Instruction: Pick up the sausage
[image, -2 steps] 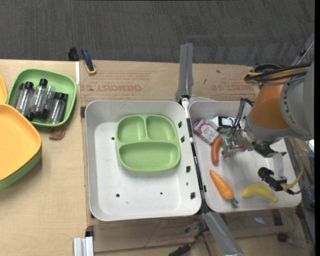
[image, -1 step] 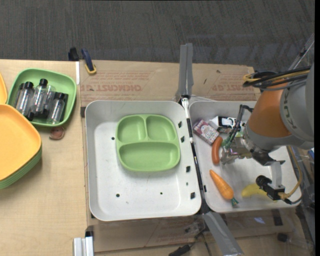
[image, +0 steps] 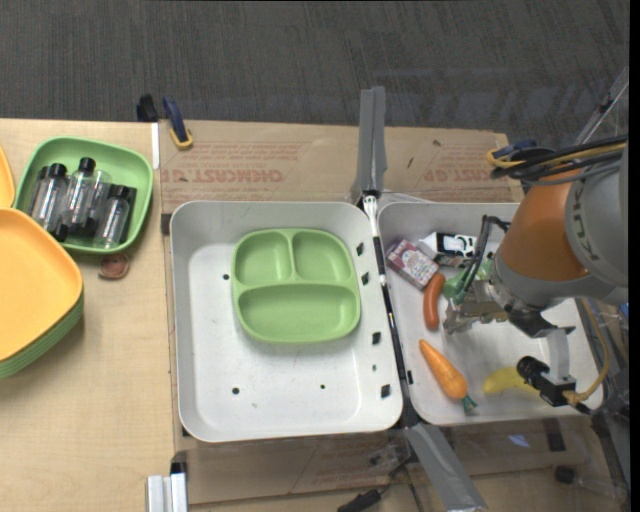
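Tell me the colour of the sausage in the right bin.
Reddish-orange; the sausage shows in the camera view, lying near the bin's left wall.

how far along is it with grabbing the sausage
Nothing looks finished yet. The sausage lies on the floor of the right bin, beside the carrot, with nothing around it. In hand: the gripper sits low just to its right. Left: closing on the sausage and lifting it clear.
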